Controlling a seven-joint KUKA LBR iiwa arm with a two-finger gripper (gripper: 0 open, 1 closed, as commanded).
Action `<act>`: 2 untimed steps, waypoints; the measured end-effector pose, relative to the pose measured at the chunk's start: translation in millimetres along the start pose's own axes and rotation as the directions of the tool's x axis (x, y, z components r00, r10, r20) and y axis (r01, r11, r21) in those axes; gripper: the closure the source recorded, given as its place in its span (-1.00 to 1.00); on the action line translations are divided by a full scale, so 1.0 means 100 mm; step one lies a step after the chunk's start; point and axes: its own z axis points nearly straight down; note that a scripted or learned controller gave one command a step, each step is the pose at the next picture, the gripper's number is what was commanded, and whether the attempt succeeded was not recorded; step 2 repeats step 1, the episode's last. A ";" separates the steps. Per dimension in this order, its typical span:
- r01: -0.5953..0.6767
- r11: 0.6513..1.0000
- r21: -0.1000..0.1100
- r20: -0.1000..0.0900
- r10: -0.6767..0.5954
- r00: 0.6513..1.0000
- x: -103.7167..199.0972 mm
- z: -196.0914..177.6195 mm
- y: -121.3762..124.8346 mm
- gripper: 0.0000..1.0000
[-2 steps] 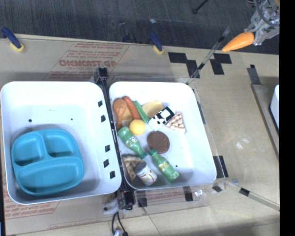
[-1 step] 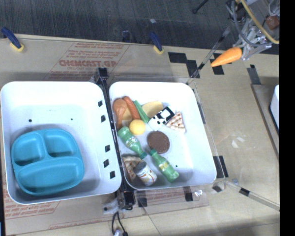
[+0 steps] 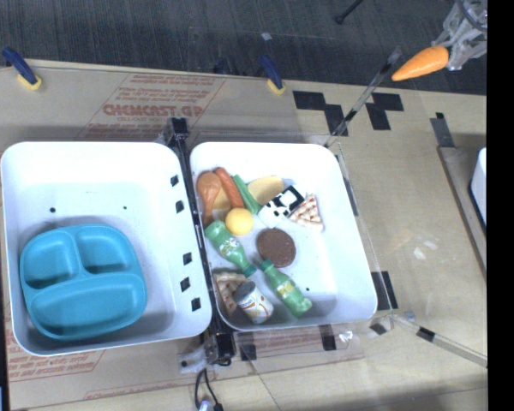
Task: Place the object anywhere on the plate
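Gripping an orange carrot [image 3: 421,62], the pincer [image 3: 459,43] sits at the top right corner of the view, high above the bench and well apart from both bins; the carrot's thick end seems to be pinched between the fingers, though that corner is cramped and the contact is hard to read, and its pointed tip juts out to the left.

At the far left, a blue-handled clamp [image 3: 21,68] grips the bench's back edge. Below it lies the left bin [image 3: 34,165], and inside it, toward its front left, rests a blue plate [image 3: 81,279] with 3 compartments, 2 small ones at the back and 1 long one at the front. A black hinge strip [image 3: 185,229] runs between the 2 bins.

The right bin [image 3: 347,238] holds a cluster of play food along its left side and middle: a bread roll [image 3: 210,191] at the back, a yellow lemon [image 3: 238,222] just in front of it, 2 green bottles [image 3: 287,291] lying end to end at a slant, a brown round cookie [image 3: 276,246] beside them, a slice of cake [image 3: 308,214] with a checked piece [image 3: 283,202] touching it, and a small can [image 3: 250,302] at the front.
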 end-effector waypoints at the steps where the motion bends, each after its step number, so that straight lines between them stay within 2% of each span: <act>1: -0.007 1.000 0.002 0.012 0.007 1.000 -0.08 0.58 0.01 1.00; 2: -0.007 1.000 0.002 0.012 0.007 1.000 -0.08 0.58 0.01 1.00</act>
